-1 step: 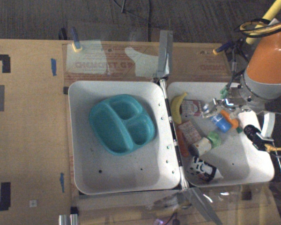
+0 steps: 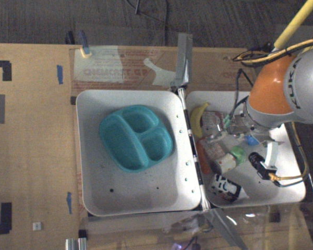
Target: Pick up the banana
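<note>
A yellow banana (image 2: 198,117) lies curved against the left wall of the right bin (image 2: 292,189), near its far corner. My gripper (image 2: 223,130) reaches in from the right, low over the clutter in that bin. It sits just right of the banana's near end, with a clear plastic item (image 2: 212,121) between them. The metal gripper parts blend into the clutter. Nothing can be seen held.
The left bin (image 2: 94,191) holds a teal divided plate (image 2: 136,137). The right bin also holds a thin orange-red piece (image 2: 200,161) by the left wall, a green and white item (image 2: 232,157), a small blue piece (image 2: 251,139) and a black and white object (image 2: 227,186).
</note>
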Tool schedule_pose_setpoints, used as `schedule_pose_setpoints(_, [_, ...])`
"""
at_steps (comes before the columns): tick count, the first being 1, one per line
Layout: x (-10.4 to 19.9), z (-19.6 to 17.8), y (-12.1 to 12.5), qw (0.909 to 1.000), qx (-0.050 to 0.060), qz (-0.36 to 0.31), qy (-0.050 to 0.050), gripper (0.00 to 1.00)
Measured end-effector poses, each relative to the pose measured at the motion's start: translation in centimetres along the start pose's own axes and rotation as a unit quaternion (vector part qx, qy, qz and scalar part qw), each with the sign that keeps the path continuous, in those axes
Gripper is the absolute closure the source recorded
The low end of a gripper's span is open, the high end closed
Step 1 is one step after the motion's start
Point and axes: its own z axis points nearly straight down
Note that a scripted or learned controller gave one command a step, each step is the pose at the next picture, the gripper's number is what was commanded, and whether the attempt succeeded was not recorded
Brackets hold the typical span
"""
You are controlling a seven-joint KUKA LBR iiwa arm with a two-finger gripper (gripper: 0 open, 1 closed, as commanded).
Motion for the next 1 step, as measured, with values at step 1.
schedule_pose_setpoints(1, [-0.02,0.01,-0.01,1.0000,0.000,0.000,0.000,0.00])
